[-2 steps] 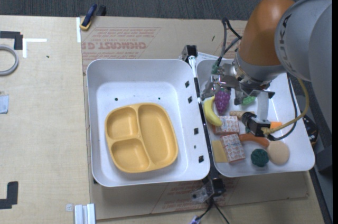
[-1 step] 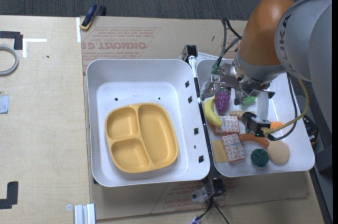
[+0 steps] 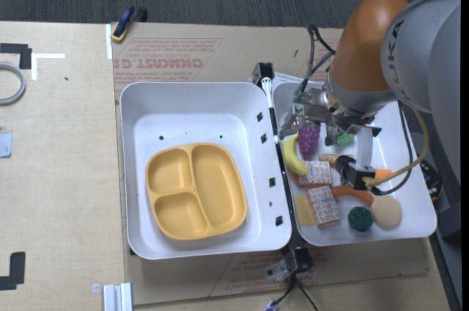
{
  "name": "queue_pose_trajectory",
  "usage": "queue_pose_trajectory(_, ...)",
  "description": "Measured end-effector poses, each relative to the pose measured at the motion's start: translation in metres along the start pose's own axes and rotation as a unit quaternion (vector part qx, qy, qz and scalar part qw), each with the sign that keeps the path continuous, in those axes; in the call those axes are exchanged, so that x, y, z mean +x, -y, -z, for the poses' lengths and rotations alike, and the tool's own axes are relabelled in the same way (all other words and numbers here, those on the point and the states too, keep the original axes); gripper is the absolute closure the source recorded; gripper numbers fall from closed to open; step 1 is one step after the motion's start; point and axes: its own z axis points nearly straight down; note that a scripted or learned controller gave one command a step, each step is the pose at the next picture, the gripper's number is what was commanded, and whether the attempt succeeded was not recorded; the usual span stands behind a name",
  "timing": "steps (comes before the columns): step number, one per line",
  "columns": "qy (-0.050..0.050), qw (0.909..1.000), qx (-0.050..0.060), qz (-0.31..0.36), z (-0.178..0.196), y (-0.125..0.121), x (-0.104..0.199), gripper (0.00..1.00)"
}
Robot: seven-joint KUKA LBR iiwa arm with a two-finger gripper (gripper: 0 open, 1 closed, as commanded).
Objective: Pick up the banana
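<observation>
A: The gripper (image 3: 331,127) hangs over the far half of the right bin (image 3: 410,225). Whether it is released or clenched, I cannot tell.

B: And the banana (image 3: 294,156)?

A: Against that bin's left wall, touching the purple grapes (image 3: 308,138). It looks light, smooth, probably stiff plastic; I'd take it across its middle.

B: Obstacles?

A: Grapes and wall crowd both flanks; patterned blocks (image 3: 321,188) lie just beside its near tip. The yellow plate (image 3: 195,190) is in the left bin (image 3: 139,155).
</observation>
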Motion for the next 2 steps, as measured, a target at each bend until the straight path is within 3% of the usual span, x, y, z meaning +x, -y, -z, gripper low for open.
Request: queue_pose_trajectory(2, 0.0, 1.0, 0.0, 0.0, 0.0, 0.0, 0.0, 0.0)
